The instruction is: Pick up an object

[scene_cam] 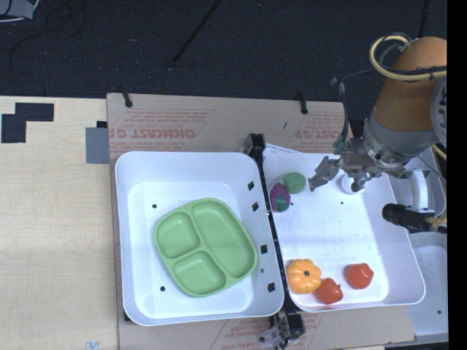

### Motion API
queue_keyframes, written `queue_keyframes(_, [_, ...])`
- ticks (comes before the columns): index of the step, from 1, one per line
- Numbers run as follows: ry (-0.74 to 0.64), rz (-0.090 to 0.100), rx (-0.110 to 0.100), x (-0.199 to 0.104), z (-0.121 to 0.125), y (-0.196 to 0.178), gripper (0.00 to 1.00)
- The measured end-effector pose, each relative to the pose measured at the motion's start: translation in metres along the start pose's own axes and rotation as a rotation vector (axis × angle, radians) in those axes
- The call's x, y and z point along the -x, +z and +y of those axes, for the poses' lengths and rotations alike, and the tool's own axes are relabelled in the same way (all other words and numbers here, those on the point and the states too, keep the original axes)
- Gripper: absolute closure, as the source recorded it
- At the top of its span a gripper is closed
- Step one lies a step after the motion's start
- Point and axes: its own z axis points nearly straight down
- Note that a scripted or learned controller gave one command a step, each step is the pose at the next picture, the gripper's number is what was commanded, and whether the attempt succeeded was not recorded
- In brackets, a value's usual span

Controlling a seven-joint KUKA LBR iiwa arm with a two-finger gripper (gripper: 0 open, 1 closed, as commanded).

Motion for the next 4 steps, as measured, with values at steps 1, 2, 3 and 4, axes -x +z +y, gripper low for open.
queue_keyframes(1, [-0.002,-0.001,0.012,0.0,0.002,-0.007,0.0])
queue_keyframes(2, [-0.001,-0.001,0.008,0.0,0.0,0.036,0.0])
queue_keyframes(3, [-0.001,-0.001,0.008,-0.005,0.007,0.083,0.0])
queue_keyframes(4, [0.0,-0.001,0.008,-0.002,0.003,0.128,0.0])
